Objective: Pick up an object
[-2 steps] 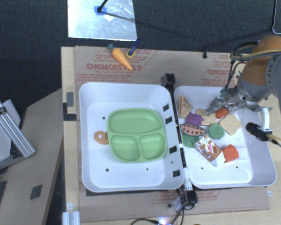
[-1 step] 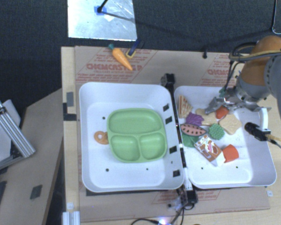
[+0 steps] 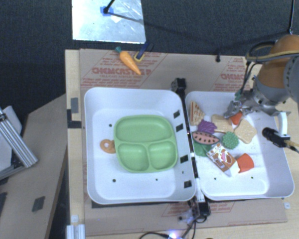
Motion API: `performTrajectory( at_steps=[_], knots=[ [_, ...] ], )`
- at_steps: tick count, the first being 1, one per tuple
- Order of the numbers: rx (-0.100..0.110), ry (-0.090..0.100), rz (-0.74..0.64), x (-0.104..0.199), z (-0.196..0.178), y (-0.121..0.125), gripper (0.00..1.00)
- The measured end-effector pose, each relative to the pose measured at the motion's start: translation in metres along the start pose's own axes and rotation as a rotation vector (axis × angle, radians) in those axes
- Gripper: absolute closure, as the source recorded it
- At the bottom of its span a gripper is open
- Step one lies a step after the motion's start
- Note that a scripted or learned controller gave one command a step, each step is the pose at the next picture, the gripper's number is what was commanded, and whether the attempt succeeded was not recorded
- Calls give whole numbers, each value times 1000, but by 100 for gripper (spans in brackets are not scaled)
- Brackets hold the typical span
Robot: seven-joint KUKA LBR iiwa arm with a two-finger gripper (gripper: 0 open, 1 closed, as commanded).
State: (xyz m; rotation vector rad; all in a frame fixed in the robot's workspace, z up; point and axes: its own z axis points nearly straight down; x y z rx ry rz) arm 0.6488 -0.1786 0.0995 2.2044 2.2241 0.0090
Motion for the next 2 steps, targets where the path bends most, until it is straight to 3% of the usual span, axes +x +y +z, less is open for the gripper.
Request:
performTrajectory(
  at_steps=[2],
  knots=[
    [4, 1, 3, 2, -109, 11, 100]
  ],
)
